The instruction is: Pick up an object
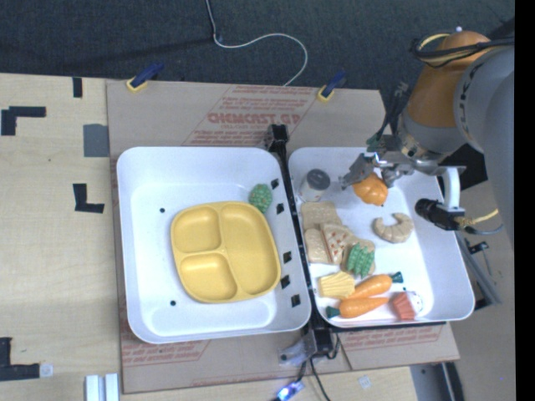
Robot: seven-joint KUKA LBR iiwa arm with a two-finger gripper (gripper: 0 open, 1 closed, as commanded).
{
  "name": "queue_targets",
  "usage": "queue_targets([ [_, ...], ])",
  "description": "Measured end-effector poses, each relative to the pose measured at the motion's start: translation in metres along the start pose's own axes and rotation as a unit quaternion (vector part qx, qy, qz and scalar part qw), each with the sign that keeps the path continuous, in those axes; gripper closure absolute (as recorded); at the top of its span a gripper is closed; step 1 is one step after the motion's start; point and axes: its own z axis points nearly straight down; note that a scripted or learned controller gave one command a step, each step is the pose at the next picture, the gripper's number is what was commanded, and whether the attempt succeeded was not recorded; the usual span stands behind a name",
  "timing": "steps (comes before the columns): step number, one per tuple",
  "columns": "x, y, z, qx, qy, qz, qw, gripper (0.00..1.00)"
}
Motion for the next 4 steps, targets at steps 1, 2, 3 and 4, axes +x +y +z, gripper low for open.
queue_targets([
  [1,-0.003,-0.004,-0.062,0.000,0.000,0.000,1.0000,1.00],
  [2,-0.002,-0.004,-0.065,0.003,0.000,0.000,1.0000,1.00],
  [3,0.040,0.010,-0.068,0.003,0.001,-0.002,1.0000,1.00],
  [4,0.091,0.034,-0.072,0.002,0.001,-0.002,1.0000,1.00],
])
